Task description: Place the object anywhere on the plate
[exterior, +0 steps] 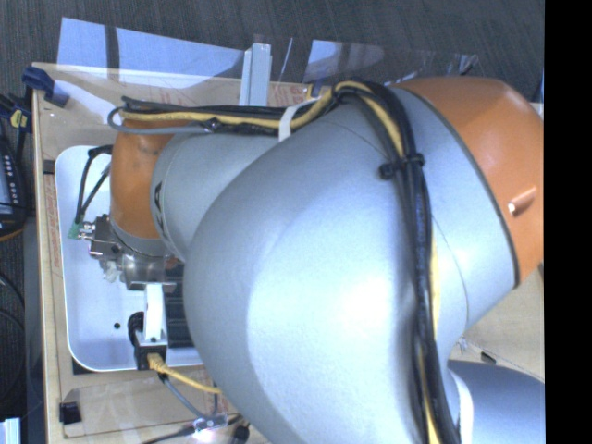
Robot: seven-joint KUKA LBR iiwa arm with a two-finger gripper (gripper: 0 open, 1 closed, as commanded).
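My grey arm (351, 276) fills most of the camera view and hides the right side of the bench. Its orange-banded wrist (134, 188) reaches over the left white bin (72, 276). The gripper (118, 265) hangs low over that bin's floor, near its middle, and its tips are lost against the metal wrist parts. A tiny dark speck (117, 325) lies on the bin floor just in front of the gripper. The arm covers the rest of this bin.
The bench's wooden rim (42, 248) runs along the left of the bin. A clear plastic wall (157, 49) stands at the back. A blue clip (39, 81) sits at the back left corner, and dark equipment (9, 183) stands beyond the left edge.
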